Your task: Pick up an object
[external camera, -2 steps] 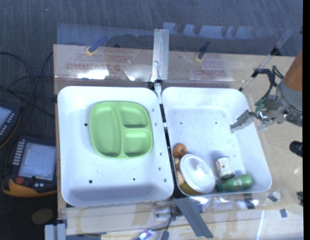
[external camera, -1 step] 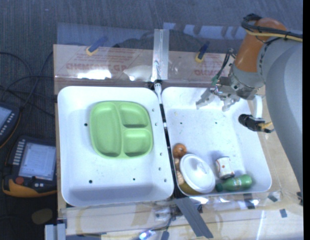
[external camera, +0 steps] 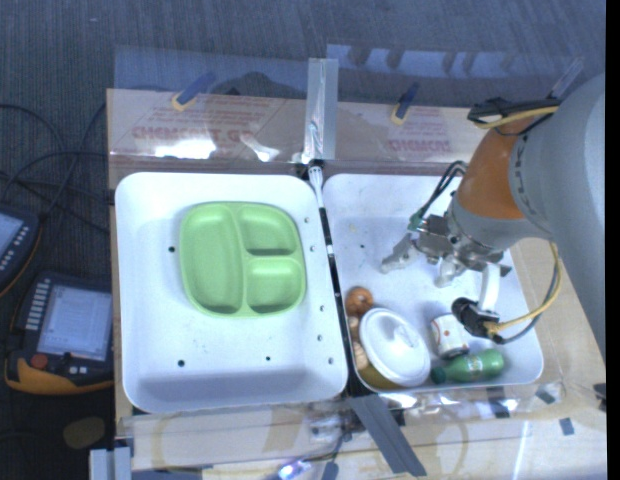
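My gripper (external camera: 422, 267) hovers over the middle of the right bin (external camera: 365, 208), its two fingers spread open with nothing between them. Below it, along the bin's front edge, lie a small orange ball (external camera: 359, 299), a white lidded bowl (external camera: 393, 343) on a yellowish base, a small white and red cup (external camera: 449, 336) and a green bottle (external camera: 470, 367) on its side. The cup is the closest of these to the fingers, a short way below and to the right. The grey arm with its orange band (external camera: 490, 183) reaches in from the right.
The left bin (external camera: 150, 358) holds a green divided plate (external camera: 242, 258) at its centre. A black and yellow cable (external camera: 510, 323) loops from the wrist over the right bin's right side. Clear plastic sheeting and cardboard stand behind both bins.
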`<action>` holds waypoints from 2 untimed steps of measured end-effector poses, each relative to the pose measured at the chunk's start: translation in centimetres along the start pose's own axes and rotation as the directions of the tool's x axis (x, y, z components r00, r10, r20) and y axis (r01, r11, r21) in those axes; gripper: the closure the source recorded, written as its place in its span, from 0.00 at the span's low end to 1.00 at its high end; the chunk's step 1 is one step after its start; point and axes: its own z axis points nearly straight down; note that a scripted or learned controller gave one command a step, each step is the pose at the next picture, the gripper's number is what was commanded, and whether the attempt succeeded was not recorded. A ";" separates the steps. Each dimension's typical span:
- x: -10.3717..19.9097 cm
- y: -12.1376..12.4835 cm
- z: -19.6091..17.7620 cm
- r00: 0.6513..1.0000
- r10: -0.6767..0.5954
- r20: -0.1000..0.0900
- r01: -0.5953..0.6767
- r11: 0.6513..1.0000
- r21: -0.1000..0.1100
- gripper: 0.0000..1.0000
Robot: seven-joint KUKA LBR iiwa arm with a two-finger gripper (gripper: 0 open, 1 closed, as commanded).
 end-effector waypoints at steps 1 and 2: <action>-7.7 -2.9 -5.0 0.969 -0.249 -0.001 0.249 0.969 -0.002 0.00; -3.8 -7.9 0.5 0.946 -0.323 0.009 0.323 0.946 -0.021 0.00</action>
